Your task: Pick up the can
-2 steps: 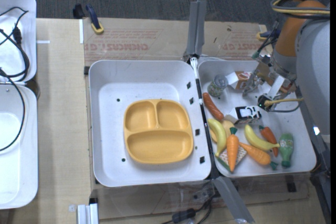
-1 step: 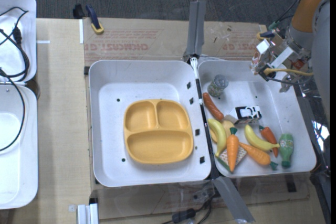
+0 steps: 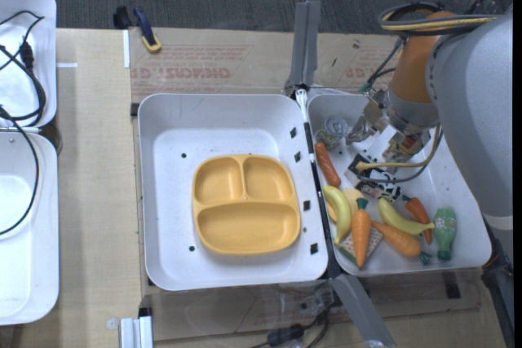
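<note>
Two white bins seen from above. The left bin [image 3: 155,175] holds a yellow divided plate [image 3: 245,204]. The right bin [image 3: 465,175] holds toy food: two bananas [image 3: 338,209], carrots [image 3: 360,234], a red sausage [image 3: 328,165] and a green bottle [image 3: 444,231]. The can [image 3: 335,131], silvery, lies near the bin's far left corner. The gripper [image 3: 367,144] is lowered just beside it; whether it is open or closed cannot be told. The can appears ungrasped, so the pick is judged still to do.
</note>
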Robot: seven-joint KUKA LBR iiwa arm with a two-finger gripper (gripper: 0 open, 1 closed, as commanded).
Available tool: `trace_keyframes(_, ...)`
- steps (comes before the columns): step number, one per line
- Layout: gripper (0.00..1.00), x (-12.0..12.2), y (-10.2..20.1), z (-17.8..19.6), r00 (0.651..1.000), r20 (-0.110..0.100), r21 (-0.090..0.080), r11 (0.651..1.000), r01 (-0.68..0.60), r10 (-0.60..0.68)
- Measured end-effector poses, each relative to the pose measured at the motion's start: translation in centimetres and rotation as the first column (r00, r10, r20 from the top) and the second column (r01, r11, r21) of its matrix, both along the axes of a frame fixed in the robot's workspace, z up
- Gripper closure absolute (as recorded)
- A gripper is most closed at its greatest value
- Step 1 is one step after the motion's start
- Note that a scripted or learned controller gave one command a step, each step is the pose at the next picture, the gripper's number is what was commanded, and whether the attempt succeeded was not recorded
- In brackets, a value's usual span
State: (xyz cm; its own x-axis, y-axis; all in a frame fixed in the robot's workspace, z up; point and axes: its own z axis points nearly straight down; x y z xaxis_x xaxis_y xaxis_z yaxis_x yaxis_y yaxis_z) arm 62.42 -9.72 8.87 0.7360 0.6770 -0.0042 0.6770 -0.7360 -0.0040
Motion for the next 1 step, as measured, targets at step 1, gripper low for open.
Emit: trace_keyframes(1,0.00,2.49,0.76,13.66,0.950,0.002,-0.003,0.950,0.313,-0.313)
